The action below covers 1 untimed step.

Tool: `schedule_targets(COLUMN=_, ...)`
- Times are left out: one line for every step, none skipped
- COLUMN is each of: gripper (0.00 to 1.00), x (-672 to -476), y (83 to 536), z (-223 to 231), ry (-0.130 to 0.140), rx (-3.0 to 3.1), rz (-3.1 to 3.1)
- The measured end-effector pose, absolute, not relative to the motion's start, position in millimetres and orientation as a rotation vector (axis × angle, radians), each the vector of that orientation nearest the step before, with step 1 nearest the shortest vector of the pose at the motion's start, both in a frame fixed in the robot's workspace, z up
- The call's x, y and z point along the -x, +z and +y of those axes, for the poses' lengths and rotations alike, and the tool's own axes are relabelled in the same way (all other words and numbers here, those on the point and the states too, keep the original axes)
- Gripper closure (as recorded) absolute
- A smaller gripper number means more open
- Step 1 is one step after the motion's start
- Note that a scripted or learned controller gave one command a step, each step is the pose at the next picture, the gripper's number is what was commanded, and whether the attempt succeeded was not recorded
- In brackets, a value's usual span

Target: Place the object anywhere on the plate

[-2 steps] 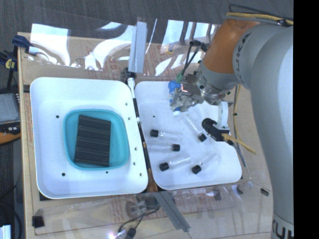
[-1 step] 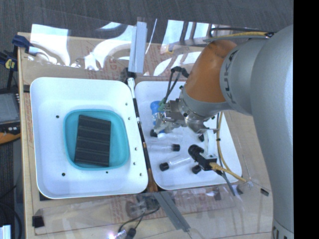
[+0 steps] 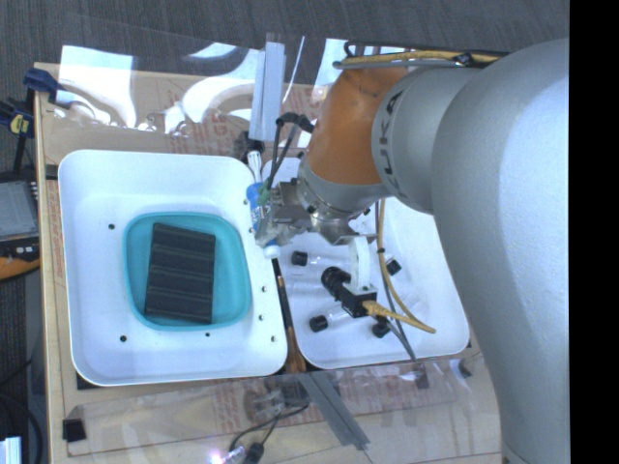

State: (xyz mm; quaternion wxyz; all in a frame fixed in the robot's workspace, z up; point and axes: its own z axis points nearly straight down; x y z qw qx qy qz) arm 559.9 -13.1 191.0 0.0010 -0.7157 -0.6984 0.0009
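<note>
A dark grey ribbed rectangular block (image 3: 180,273) lies flat in the middle of a glossy teal rounded-square plate (image 3: 232,288), its ridges running across its width. The plate sits in the smooth, shallow white left bin (image 3: 97,187). The metal gripper (image 3: 268,222) hangs over the seam between the two bins, apart from the block; whether it is released or clenched cannot be told. Several small black pieces (image 3: 317,324) lie scattered in the white right bin (image 3: 440,307), beneath the matte grey arm (image 3: 484,153)
</note>
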Motion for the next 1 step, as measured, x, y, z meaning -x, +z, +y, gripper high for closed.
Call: schedule_targets(gripper=0.0, x=-559.9, y=191.2, z=-13.6, ry=0.003, rx=2.248, rz=-2.193)
